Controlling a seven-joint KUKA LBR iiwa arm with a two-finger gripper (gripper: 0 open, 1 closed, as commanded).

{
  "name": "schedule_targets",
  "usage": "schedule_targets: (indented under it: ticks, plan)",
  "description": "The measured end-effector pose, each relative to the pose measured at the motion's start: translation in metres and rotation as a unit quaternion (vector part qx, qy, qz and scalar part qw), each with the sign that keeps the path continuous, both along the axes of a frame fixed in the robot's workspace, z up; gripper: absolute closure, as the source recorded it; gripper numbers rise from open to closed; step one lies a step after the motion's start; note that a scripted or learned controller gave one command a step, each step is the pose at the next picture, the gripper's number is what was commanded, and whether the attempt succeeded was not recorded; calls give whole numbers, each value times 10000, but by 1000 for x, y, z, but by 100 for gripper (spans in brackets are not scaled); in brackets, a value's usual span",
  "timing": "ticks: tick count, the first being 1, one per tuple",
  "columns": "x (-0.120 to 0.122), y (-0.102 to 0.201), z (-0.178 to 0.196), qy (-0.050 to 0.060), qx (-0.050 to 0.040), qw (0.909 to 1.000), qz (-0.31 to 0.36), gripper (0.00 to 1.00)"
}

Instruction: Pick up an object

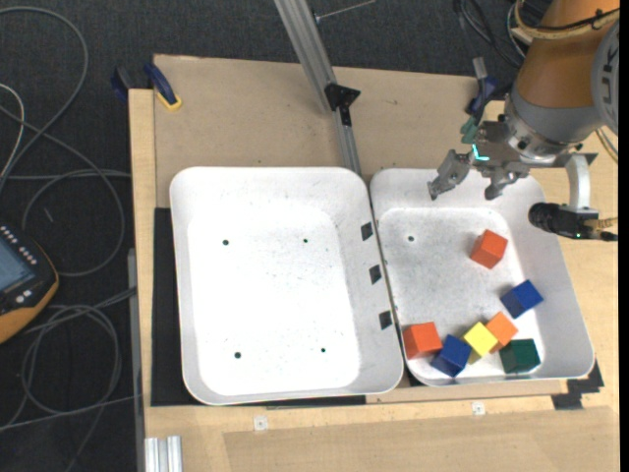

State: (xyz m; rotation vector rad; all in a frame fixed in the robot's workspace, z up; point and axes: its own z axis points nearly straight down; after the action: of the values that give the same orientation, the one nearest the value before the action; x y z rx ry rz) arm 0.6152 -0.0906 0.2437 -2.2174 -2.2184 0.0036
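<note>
I'm reading this as pre-grasp: gripper point(470, 179) hangs over the far rim of the right bin point(432, 187), fingers spread wide, nothing between them. All candidates sit in that bin. Orange-red cube point(488, 249) stands alone mid-bin, nearest the gripper and well apart from the rest. Blue cube point(523, 297) is near the right wall. The near-edge cluster is tight: orange cube point(424, 339), blue block point(452, 354), yellow cube point(480, 339), another orange block point(502, 327), green cube point(520, 357), several touching. Left bin point(187, 264) holds nothing to pick. I'd go for the lone orange-red cube: shift toward me and slightly right, square the fingers to its faces, descend, close.
</note>
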Motion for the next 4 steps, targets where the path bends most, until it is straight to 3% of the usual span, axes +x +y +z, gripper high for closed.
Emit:
schedule_targets:
  ticks: [1, 3, 4]
  plan:
    - [1, 0, 2, -22, -5, 10000, 1, 0]
    - [-3, 7, -124, 16, -1, 10000, -2, 0]
    - [-3, 8, -146, -2, -4, 10000, -1, 0]
